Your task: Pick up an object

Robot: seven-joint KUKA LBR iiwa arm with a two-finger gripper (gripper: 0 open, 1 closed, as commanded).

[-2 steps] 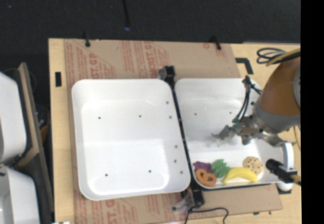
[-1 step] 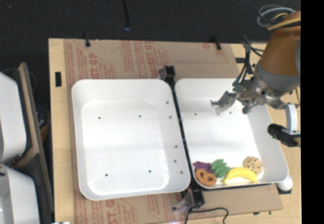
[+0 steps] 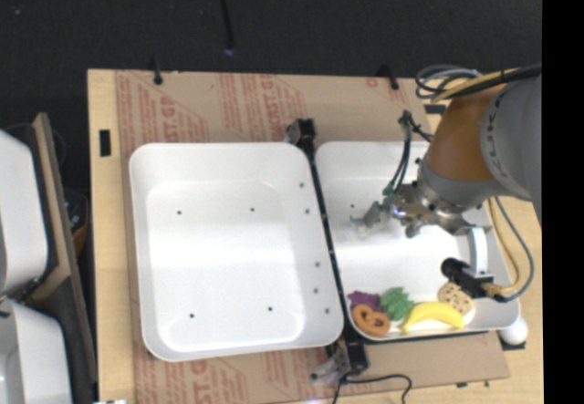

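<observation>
My gripper (image 3: 392,219) hangs over the middle of the right bin (image 3: 365,165), open, with nothing between its fingers. Several toy foods lie in a row along that bin's near edge, well below the gripper: purple grapes (image 3: 364,300), an orange pretzel (image 3: 370,321), a green leafy piece (image 3: 397,302), a yellow banana (image 3: 432,315) and a brown cookie (image 3: 454,300).
The left bin (image 3: 228,247) sits beside the right one, and a black divider clip (image 3: 302,131) marks their shared far corner. Both bins rest on a cardboard sheet (image 3: 210,106). White containers (image 3: 18,211) stand at the far left.
</observation>
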